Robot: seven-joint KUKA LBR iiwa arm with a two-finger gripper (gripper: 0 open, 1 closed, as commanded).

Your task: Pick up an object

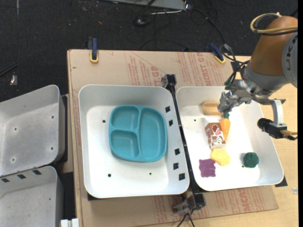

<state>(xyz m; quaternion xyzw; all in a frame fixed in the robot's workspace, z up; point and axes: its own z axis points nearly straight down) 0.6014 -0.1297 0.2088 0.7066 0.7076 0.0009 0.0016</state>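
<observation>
In the right bin (270,141) lie a tan bread-like piece (209,108), an orange carrot (225,126), a red and white carton (214,134), a yellow piece (220,157), a purple piece (207,167) and a green ball-like piece (250,160). My gripper (225,106) hangs over the bin's far part. It is just right of the tan piece and above the carrot's top end. Its tip hides the right end of the tan piece.
The left bin (94,126) holds a teal divided plate (138,133). A black divider (177,136) runs between the bins. Grey metal trays (28,126) lie off the bench to the left. Clamps (93,51) hold the cardboard base at the far edge.
</observation>
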